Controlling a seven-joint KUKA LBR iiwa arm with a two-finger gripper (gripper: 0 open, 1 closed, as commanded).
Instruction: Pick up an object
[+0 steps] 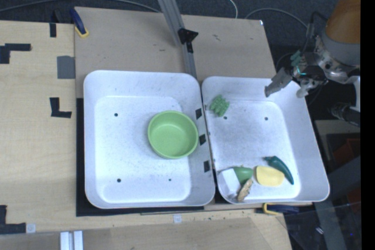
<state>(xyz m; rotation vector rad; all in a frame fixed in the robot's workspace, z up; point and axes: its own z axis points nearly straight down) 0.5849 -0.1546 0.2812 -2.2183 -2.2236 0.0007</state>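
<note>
My gripper hangs over the far right corner of the right bin, open, with nothing between its fingers. In that bin's near end lie a yellow object, a dark green pepper-like object, a green object and a small tan piece, all bunched together. A small green leafy object sits at the far left corner of the same bin. The gripper is well away from all of these.
A light green bowl stands in the left bin, near the divider. A grey pole slants down to the bins' far edge. Cables run across the dark floor behind the bench.
</note>
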